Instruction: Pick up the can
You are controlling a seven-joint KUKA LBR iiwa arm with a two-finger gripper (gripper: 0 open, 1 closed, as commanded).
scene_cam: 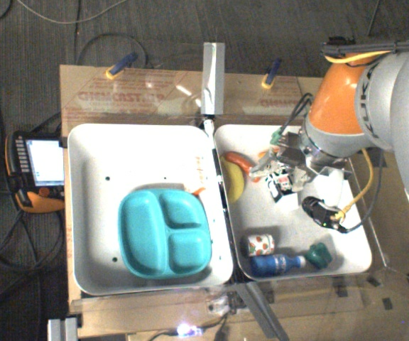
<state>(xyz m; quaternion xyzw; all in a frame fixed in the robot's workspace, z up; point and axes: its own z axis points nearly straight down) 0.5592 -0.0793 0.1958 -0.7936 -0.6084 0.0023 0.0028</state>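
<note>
While the gripper (284,172), its opening impossible to judge, hangs above the can (260,245), a descent could strike the banana (233,177) or the bottle (275,264) just below the can.

Robotics laboratory test cell: two shallow white plastic bins (84,190) sit on a brown cardboard sheet (140,94) fixed by blue-and-yellow clamps (121,65); loose black cables (41,6) cross the grey carpet; an orange-edged handheld control pendant (35,169) lies left.

Colours and patterns, both bins

Left white bin (91,190): turquoise tray (165,233). Right white bin (357,251): can (260,244) white with red spots, blue bottle (275,264), yellow banana (234,180)
</note>
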